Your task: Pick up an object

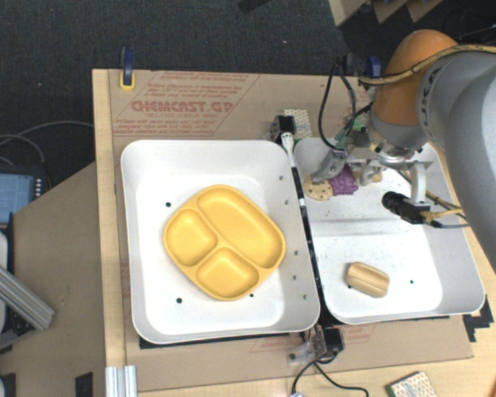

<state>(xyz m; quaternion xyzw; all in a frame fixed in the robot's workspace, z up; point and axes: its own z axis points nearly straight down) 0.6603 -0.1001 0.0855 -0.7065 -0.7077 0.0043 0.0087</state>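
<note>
My gripper [350,170] hangs low over the far left corner of the right bin [413,304]. A small purple object [345,184] lies right beneath it, partly hidden by it. Whether the two touch is unclear. A pale tan perforated disc [318,191] rests just left of the purple object against the bin's left wall. A tan rounded block [367,279] lies on the right bin's floor near the front, well apart from the gripper.
The left bin [149,304] holds a yellow divided plate [223,241] at its middle. The grey arm with its orange band [413,64] comes in from the upper right over the right bin's far edge. Cardboard [182,102] lies under both bins.
</note>
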